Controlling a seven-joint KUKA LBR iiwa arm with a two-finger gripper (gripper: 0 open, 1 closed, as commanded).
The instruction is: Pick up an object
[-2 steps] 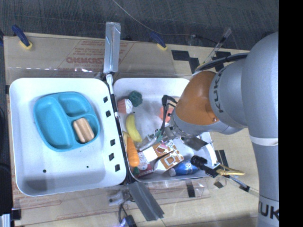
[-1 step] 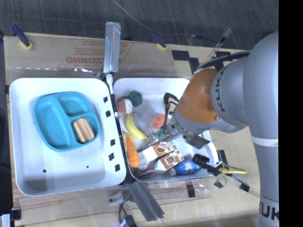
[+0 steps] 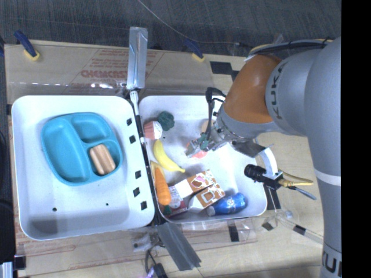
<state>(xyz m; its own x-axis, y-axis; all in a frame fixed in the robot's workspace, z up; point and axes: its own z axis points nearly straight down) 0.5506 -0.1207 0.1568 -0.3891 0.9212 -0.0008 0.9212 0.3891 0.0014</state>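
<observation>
Right bin [image 3: 255, 204]: gripper [image 3: 204, 144] lowered at the middle, over a small pink-and-red object [image 3: 195, 150] lying on the bin floor just left of it; whether it is released or clenched cannot be told. Same bin, left and near parts: banana [image 3: 165, 157], carrot [image 3: 162, 188], green-topped piece [image 3: 166, 120], pink-striped item [image 3: 153, 130], patterned carton [image 3: 204, 189], blue bottle [image 3: 231, 204]. Left bin [image 3: 35, 213]: blue divided plate [image 3: 72, 141] holding a brown bread roll [image 3: 102, 158] in its near right compartment.
</observation>
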